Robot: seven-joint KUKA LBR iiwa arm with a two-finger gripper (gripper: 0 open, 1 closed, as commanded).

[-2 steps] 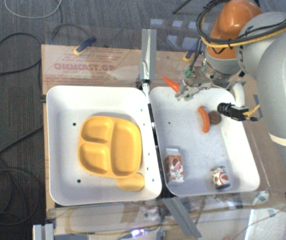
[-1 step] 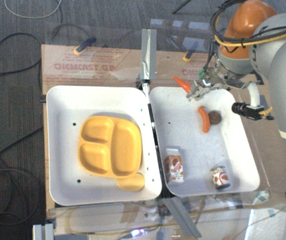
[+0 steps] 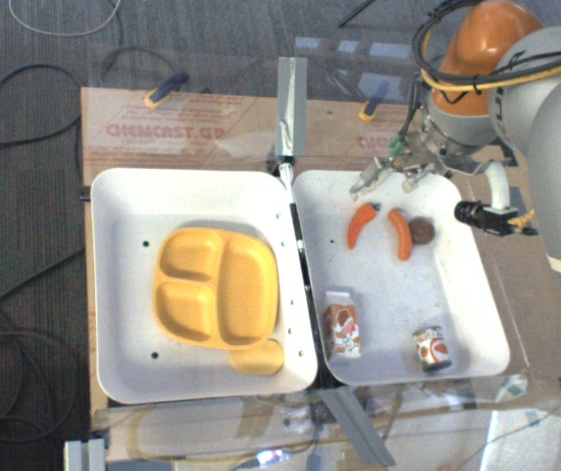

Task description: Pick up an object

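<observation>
Hovering at upper right of the frame, gripper (image 3: pixel 391 175) with fingers spread apart and nothing between them, orange carrot (image 3: pixel 361 225) just below in right bin (image 3: pixel 477 292), long axis near vertical, top tilted right, second carrot (image 3: pixel 400 234) beside it.

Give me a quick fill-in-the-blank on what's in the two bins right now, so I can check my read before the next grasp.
1. The yellow tray with compartments lies in the ____ bin.
2. The number of orange carrots lying in the right bin is ____.
3. The gripper hangs over the far edge of the ____ bin.
4. The small round brown ball sits next to a ____.

Missing words: left; two; right; carrot
</observation>
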